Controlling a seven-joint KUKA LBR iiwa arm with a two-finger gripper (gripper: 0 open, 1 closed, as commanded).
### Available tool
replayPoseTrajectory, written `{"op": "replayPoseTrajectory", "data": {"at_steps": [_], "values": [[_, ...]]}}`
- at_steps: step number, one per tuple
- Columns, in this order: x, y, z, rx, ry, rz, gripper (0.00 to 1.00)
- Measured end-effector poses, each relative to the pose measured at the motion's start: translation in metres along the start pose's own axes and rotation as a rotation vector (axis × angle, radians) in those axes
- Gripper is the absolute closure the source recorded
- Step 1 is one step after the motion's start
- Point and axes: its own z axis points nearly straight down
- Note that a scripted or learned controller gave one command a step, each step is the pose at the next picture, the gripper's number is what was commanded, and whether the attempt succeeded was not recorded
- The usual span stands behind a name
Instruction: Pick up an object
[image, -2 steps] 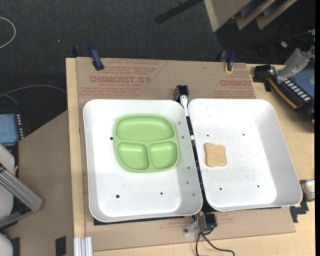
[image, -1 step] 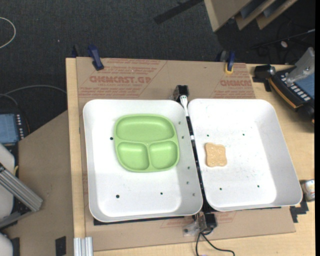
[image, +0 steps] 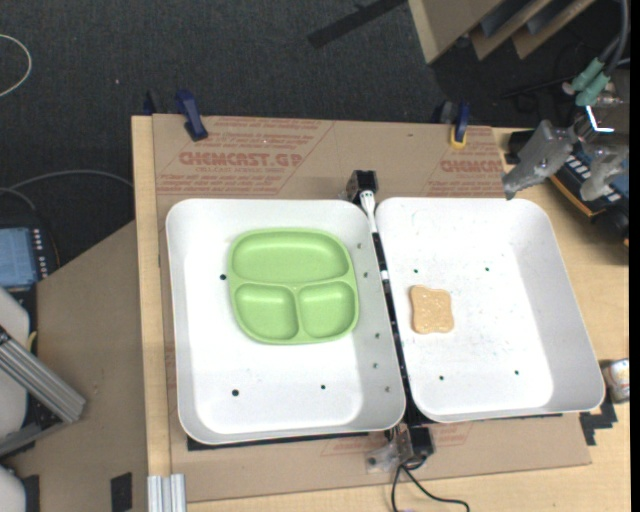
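Since the gripper (image: 530, 165) sits at the far right corner of the surface, just outside the right bin's (image: 540, 330) far rim and well apart from anything it could lift, the step in hand looks like the approach. Whether the jaws are released or clenched cannot be told from this view. Two candidates lie on offer: a tan slice of toast (image: 432, 309) flat on the right bin's floor near its left wall, and a green divided plate (image: 294, 285) in the left bin (image: 200, 390), toward that bin's far half. The toast is the nearer pick. To do it well, the arm should probably travel over the right bin toward the near left, stop directly above the slice, and descend straight. Because the slice lies flat and thin, the jaws would need to straddle its narrower width and reach right down to the bin floor; stopping too high likely closes on nothing. The left wall stands close by, so a careless descent risks clipping it.
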Motion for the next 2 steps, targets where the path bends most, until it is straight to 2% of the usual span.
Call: {"op": "replayPoseTrajectory", "data": {"at_steps": [1,2], "values": [[0.070,0.001,0.048,0.005,-0.002,0.001,0.00],[0.113,0.002,-0.002,-0.008,0.000,0.004,0.00]]}}
